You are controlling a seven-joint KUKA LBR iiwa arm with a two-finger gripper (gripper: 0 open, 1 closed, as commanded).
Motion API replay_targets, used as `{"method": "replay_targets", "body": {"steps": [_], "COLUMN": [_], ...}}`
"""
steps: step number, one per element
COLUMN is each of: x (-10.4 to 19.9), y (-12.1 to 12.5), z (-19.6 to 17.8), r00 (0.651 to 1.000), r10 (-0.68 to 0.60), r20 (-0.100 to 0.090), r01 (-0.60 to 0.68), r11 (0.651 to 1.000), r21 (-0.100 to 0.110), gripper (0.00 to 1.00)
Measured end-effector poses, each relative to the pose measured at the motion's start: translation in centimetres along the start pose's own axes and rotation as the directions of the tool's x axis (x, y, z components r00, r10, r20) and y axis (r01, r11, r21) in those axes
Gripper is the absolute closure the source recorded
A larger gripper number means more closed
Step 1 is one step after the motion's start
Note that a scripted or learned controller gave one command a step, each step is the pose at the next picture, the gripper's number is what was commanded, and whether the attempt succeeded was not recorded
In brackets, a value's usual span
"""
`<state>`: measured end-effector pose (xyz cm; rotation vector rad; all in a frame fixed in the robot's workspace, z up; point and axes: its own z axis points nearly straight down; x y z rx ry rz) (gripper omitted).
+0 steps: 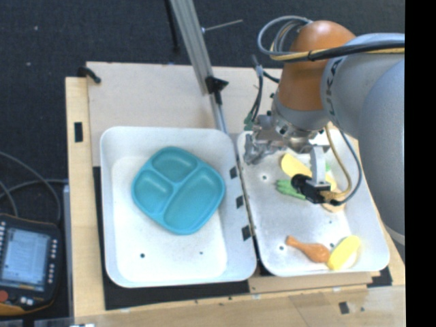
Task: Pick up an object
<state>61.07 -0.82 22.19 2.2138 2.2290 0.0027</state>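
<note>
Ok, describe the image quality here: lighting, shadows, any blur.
Camera view: even, soft lighting with faint shadows; the white bins look bright but keep their speckle; the blue divided plate is sharp; the arm near the lens is soft and bulky, and the small items beneath it are hard to resolve.

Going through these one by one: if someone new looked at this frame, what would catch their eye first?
Probably the blue divided plate, lying alone in the left bin. Next, the grey arm with its orange band looming over the right bin, its gripper down near that bin's upper left corner. Small bright items dot the right bin: a yellow piece and an orange one near the front edge.
</note>
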Motion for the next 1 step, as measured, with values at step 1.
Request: {"method": "replay_targets", "body": {"steps": [1], "x": [5.47], "y": [1.87], "z": [0.02], "r00": [1.0], "r10": [-0.001], "r20": [-0.001], "r01": [0.001], "r11": [1.0], "r21": [0.0], "gripper": [1.0]}}
